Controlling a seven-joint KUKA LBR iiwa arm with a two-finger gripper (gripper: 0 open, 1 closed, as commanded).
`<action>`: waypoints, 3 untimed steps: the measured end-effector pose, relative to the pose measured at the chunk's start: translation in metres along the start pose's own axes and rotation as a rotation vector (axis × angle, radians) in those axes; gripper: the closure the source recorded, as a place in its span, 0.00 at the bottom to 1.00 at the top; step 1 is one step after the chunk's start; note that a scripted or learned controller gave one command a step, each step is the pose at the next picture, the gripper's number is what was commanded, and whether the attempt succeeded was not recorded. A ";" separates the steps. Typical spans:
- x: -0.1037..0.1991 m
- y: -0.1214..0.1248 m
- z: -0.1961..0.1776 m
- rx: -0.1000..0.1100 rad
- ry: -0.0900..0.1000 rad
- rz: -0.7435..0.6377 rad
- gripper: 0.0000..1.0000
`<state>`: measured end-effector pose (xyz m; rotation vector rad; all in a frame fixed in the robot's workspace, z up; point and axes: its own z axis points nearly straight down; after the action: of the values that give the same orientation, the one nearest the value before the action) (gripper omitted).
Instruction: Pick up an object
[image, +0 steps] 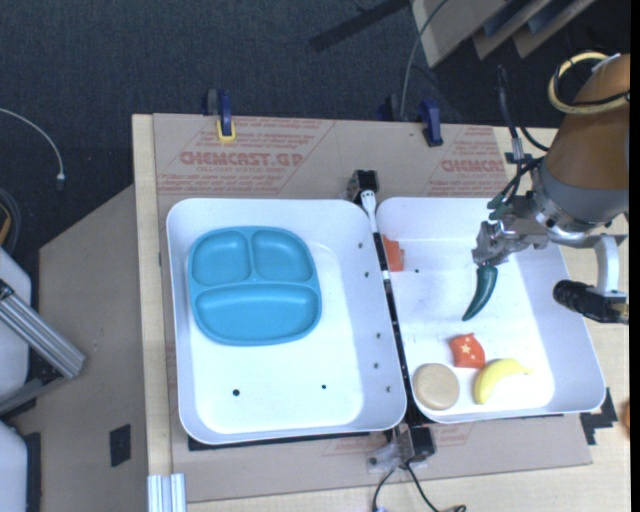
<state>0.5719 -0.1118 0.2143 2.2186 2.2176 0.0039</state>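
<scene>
My gripper (497, 248) hangs over the upper right part of the right bin (560, 320). It is shut on the top end of a dark green chili pepper (481, 292). The pepper dangles from the fingers, curving down and to the left above the bin floor. Along the bin's front lie a red piece (467, 350), a yellow banana (498, 379) and a tan round biscuit (436, 386). An orange piece (392, 254) rests against the bin's left wall.
The left bin (290, 390) holds a blue divided plate (255, 283) in its upper left. The arm's grey body and orange band (590, 130) stand over the right bin's far right corner. A black clamp (362, 185) sits between the bins at the back.
</scene>
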 end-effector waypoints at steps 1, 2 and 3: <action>-0.003 0.011 -0.058 -0.003 -0.001 -0.001 1.00; 0.049 0.006 -0.061 0.006 0.003 -0.005 1.00; 0.093 -0.003 -0.056 0.007 0.003 -0.006 1.00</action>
<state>0.5688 -0.0191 0.2700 2.2179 2.2292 -0.0004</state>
